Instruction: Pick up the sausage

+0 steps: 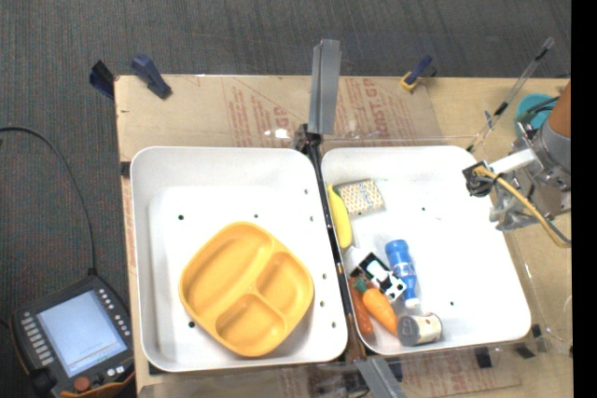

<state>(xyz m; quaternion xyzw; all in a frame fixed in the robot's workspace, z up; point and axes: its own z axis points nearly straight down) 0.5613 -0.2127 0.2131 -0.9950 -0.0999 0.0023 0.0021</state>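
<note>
- Camera view: the slim reddish-brown sausage [359, 312] lies just left of the orange carrot [378, 309], against the right white bin [466, 336]'s left wall.
- The gripper [508, 193] hangs well up-right of the carrot; I cannot tell whether it is open, and it holds nothing I can see.
- I'd come down lengthwise, since the wall crowds it.

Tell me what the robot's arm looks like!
At the picture's right edge, the arm is grey with an orange band on top. Its wrist end carries silvery metal brackets, a small black part and a yellowish cable looping underneath.
</note>
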